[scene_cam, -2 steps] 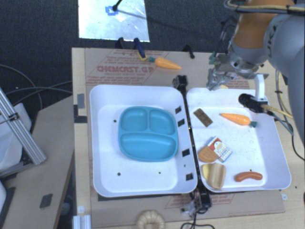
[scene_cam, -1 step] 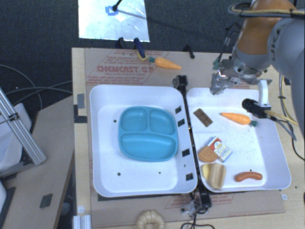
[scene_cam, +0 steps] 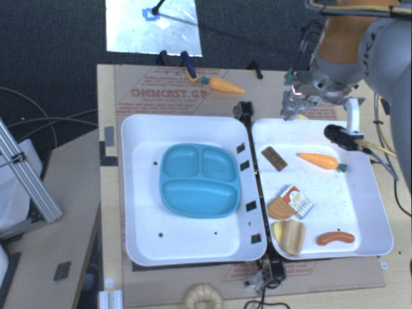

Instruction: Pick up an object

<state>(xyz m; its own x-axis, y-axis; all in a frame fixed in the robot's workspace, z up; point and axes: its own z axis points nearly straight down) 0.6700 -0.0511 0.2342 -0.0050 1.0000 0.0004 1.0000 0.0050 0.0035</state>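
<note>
The gripper is being held above the right bin's far rim, jaw state unclear; the toy carrot is lying at its five o'clock.

- The blue divided plate takes up the middle of the left bin, leaving bare white floor along the bin's walls on every side.
- In the right bin, the chocolate bar and carrot lie apart, with open floor between them.
- The small box, cookie and taco shell crowd together near the divider.
- The sausage lies near the front wall, with clear floor above it.
- The gripper hangs over the right bin's back rim.
</note>
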